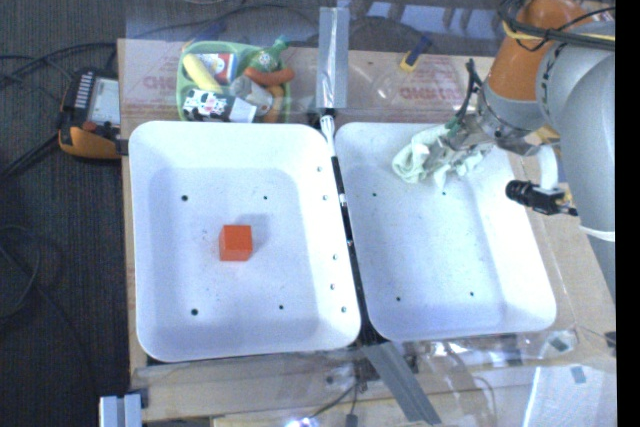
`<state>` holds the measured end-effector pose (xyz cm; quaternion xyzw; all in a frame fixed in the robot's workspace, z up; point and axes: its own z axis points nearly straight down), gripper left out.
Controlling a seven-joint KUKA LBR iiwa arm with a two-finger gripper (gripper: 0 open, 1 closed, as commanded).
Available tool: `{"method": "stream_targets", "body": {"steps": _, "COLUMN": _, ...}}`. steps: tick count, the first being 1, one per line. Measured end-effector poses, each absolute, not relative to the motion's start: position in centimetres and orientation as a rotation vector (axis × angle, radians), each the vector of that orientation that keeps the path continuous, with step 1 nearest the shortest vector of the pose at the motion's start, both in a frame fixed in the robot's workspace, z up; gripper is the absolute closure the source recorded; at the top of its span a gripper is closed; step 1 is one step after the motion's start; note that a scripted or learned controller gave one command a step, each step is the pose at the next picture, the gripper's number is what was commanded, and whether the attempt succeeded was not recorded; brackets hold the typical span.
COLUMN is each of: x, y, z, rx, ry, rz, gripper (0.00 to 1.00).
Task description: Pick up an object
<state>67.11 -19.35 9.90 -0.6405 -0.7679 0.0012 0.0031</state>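
Camera view: two white bins side by side on table (pixel 135 50); one orange cube (pixel 236 242) lying alone in left bin (pixel 160 155). One crumpled pale cloth (pixel 425 158) at upper edge of right bin (pixel 520 305), gripper (pixel 466 143) touching its right end; gripper state cannot be told. One green tray of toys (pixel 235 81) behind left bin.

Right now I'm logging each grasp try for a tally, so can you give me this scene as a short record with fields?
left bin: shallow white plastic bin holding one small orange cube near its middle
right bin: shallow white plastic bin with a crumpled pale green and white cloth in its far part
gripper: two-finger gripper low at the cloth's right edge
grasp: cannot tell from this view
behind left bin: green basket of toy items
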Motion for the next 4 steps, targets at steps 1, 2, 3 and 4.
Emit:
{"method": "stream_targets", "body": {"steps": 1, "x": 67.0, "y": -19.2, "z": 9.8, "rx": -2.005, "ry": -2.404, "rz": 0.006, "gripper": 0.0}}
{"method": "stream_targets", "body": {"steps": 2, "x": 67.0, "y": -19.2, "z": 10.5, "rx": -2.002, "ry": -2.403, "rz": 0.012, "gripper": 1.0}}
{"method": "stream_targets", "body": {"steps": 3, "x": 67.0, "y": -19.2, "z": 10.5, "rx": -2.002, "ry": -2.403, "rz": 0.012, "gripper": 0.0}}
{"method": "stream_targets", "body": {"steps": 4, "x": 65.3, "y": -16.7, "z": 17.4, "rx": -1.622, "ry": -2.691, "rz": 0.002, "gripper": 0.0}}
